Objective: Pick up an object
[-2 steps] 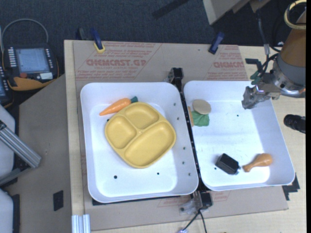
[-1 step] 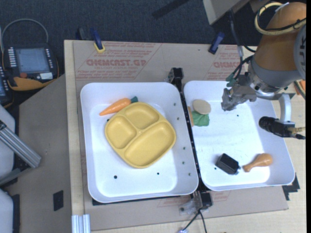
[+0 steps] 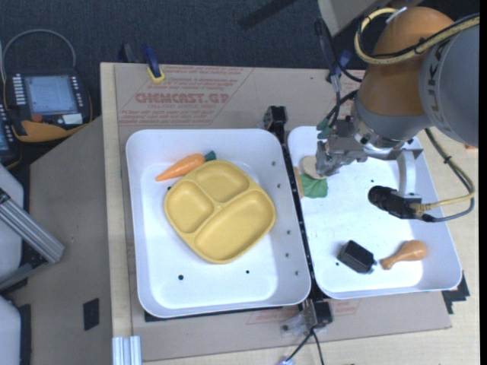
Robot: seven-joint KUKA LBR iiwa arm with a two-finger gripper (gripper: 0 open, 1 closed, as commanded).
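Just below the hand (image 3: pixel 329 160) lies a green object (image 3: pixel 313 187).

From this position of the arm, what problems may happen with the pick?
The green object lies close to the right bin's left wall, so the gripper may hit the wall or push it aside. It looks flat, so the grasp could slip.

Dark carpet floor (image 3: pixel 190 21) surrounds a brown bench (image 3: pixel 114 166).
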